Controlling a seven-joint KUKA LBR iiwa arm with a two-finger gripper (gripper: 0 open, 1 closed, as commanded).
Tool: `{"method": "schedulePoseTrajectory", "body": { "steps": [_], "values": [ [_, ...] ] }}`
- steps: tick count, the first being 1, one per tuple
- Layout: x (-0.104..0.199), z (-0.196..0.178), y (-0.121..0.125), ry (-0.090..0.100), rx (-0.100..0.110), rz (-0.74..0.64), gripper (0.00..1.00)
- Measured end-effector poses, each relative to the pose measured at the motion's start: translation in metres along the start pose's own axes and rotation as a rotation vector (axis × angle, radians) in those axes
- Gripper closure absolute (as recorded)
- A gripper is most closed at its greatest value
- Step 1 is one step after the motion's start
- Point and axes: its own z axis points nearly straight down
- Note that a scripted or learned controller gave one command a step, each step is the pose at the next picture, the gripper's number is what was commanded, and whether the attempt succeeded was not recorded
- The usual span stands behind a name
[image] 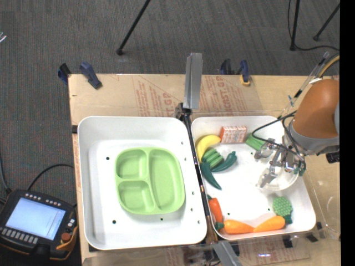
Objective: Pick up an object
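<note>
- Fingers of the gripper (270,176) are slim metal prongs pointing down toward seven o'clock; they look slightly parted with nothing between them.
- Just at three o'clock of the fingertips, and partly under the wrist, lies a pale rounded bowl-like thing (285,180), smooth and whitish; I cannot tell whether the fingers touch it.
- Arm (315,114): a glossy orange band with grey below it, entering from three o'clock and leaning over the right bin (244,195).
- Other smooth plastic toy foods lie in that bin: a curved yellow banana (206,144), long axis toward one o'clock; a boxy red carton (233,133); dark green pods (217,164); a long orange carrot (239,225), lying three-to-nine; a bumpy green piece (282,206).
- Left bin (91,148) holds a matte light-green divided tray (150,180) with rounded corners.
</note>
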Motion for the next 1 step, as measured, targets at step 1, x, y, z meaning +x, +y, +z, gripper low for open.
{"method": "schedulePoseTrajectory", "body": {
  "steps": [1],
  "values": [
    [-0.021, -0.0003, 0.0384, -0.002, -0.001, -0.203, 0.0]
  ]
}}
